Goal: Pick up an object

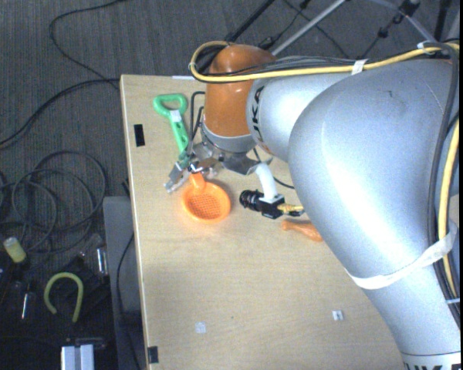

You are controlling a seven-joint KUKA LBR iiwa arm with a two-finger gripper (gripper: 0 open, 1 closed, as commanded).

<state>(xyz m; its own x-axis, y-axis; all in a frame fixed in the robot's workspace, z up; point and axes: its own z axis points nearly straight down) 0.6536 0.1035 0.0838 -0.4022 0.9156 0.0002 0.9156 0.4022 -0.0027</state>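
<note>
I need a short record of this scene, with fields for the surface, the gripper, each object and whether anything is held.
surface: tan bench top
gripper: low over the bench top, between two objects
green tool: loop handle, shaft running towards the gripper
orange strainer: round, directly below the gripper in the picture
orange piece: partly hidden under the arm
held: cannot tell

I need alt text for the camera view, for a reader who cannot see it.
The grey arm's gripper is at the rim of a round orange plastic strainer on a pale wooden bench, beside a green plastic loop-handled tool.
</note>
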